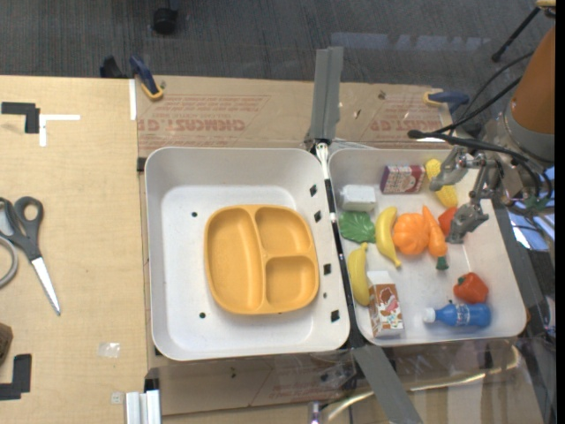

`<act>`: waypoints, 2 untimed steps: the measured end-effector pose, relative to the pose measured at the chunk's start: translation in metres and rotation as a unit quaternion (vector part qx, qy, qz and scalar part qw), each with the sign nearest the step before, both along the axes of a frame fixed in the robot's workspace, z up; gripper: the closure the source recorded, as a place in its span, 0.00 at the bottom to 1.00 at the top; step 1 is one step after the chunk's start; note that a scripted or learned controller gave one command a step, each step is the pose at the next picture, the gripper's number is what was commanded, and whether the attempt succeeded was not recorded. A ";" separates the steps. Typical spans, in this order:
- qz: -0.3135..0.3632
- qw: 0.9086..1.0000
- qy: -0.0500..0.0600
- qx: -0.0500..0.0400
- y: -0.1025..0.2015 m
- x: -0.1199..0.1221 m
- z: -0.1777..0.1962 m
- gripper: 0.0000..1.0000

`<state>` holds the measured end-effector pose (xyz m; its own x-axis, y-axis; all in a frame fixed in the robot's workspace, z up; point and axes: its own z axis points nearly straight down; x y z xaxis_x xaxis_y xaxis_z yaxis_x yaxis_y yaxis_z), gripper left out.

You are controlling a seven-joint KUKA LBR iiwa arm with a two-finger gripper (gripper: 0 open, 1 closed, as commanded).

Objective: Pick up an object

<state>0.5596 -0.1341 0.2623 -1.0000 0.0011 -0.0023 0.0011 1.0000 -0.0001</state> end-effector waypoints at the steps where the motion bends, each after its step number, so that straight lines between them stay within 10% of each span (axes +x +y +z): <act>1: -0.030 1.000 -0.001 0.000 -0.008 -0.006 -0.149 0.00; 2: -0.050 0.999 -0.002 0.000 -0.030 0.004 -0.169 0.00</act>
<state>0.5641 -0.1645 0.0935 -0.9948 0.1012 -0.0056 0.1012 0.9949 -0.0004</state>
